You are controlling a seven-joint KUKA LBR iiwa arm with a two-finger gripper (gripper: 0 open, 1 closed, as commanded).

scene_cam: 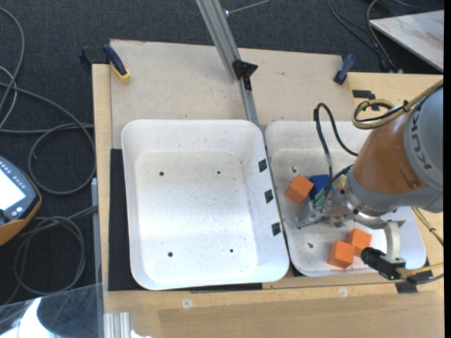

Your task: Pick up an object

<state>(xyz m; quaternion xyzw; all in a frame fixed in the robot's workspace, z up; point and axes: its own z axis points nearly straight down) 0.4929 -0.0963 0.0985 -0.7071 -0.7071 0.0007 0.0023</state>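
Left bin (190, 210) bare. In the right bin (282, 160), an orange block (299, 188) and blue block (319, 183) touch; gripper (317, 213) is low just beside them, grip state unreadable. Risk: nudging the crowded pair, grabbing neither. Two more orange blocks (348, 248) rightward.

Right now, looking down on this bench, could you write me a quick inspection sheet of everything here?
Surface: wooden bench bearing two shallow white bins, left bin, right bin.
Job's things: in the right bin, three small orange blocks and a blue block.
Clutter: nothing seen.
Grippers: gripper low over the right bin, near the blue block.
Cables: black cable on the arm; loose ones on the floor.
Surroundings: dark carpet, blue clamps.
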